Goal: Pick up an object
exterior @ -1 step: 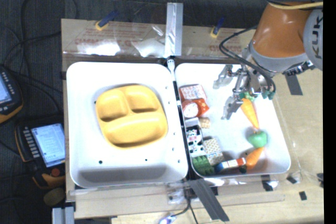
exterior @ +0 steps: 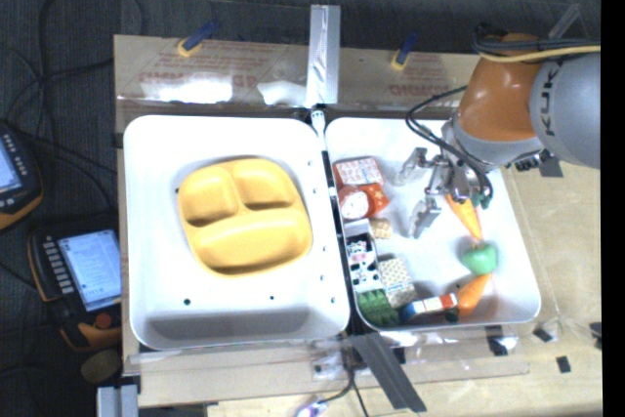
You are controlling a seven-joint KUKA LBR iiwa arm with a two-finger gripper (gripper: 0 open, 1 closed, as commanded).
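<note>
My gripper [exterior: 418,192] hangs over the middle of the right bin [exterior: 508,308]. Its two fingers are spread open, and only bare bin floor lies between them. An orange carrot [exterior: 468,216] lies just right of the gripper, close under the wrist. Below the carrot sits a green round toy [exterior: 479,257]. Left of the gripper lie a red and white packet [exterior: 357,172] and a round red item [exterior: 354,203].
Along the right bin's front lie a second orange carrot [exterior: 473,292], a marker [exterior: 430,308], a green and white box [exterior: 389,282] and a patterned card box [exterior: 359,257]. The left bin [exterior: 146,308] holds a yellow divided plate [exterior: 244,213].
</note>
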